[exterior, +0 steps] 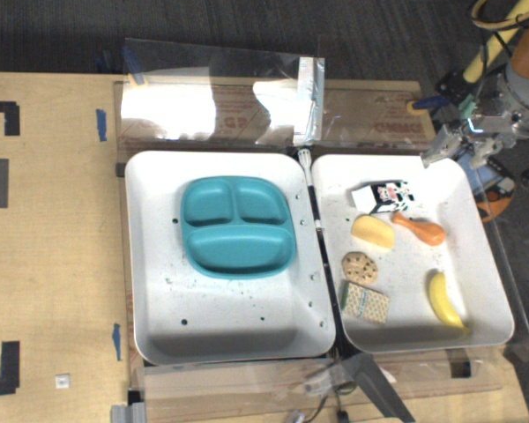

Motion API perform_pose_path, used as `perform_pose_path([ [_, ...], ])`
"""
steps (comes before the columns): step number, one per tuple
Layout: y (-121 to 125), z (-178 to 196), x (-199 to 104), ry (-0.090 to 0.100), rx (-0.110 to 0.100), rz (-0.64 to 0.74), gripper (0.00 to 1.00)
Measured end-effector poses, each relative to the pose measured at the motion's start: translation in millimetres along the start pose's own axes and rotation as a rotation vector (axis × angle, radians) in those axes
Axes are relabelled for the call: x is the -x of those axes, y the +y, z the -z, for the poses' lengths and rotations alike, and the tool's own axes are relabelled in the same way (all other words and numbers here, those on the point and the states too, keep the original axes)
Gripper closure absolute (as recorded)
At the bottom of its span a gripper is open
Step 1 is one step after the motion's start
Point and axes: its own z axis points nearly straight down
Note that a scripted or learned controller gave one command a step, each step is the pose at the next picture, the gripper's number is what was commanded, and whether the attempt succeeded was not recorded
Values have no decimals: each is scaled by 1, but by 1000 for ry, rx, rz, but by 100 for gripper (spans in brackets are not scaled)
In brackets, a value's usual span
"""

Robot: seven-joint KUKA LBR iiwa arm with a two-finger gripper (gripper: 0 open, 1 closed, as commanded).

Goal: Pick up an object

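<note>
- Gripper [463,144] hangs just past the far right corner of the right bin [489,263], outside its rim and above none of the objects; its metal fingers point toward the bin, but whether they are spread or closed cannot be told from this angle, and nothing is seen between them.
- Nearest in the right bin, a patterned square cracker or packet [366,304] lies by the near left part of the floor, close to the divider between the bins.
- Yellow banana [444,300] lies toward the bin's near right side, well apart from the cracker.
- Round brown cookie [360,267] sits just beyond the cracker, touching or nearly touching it.
- Pale yellow lemon-like piece [373,233] rests beyond the cookie, near the bin's middle.
- Orange carrot [420,229] lies just beside the yellow piece, on its right, slanted.
- Small white box with black and red print [383,196] lies farthest in, near the bin's far wall and closest of all to the gripper.
- Left bin [150,236], beside the right bin, holds a teal divided plate [238,226] with three compartments.
- Clear plastic sheet [220,104] lies on the bench beyond both bins.
</note>
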Motion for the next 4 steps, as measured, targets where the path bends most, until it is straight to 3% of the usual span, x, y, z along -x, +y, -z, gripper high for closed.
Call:
perform_pose_path([
  [1, -32, -142, 16, 1, -7, -43, 0],
  [2, -51, -168, 18, 9, 6, -144, 0],
  [3, -53, -160, 24, 2, 2, -150, 100],
  [4, -27, -169, -18, -14, -37, -315, 100],
])
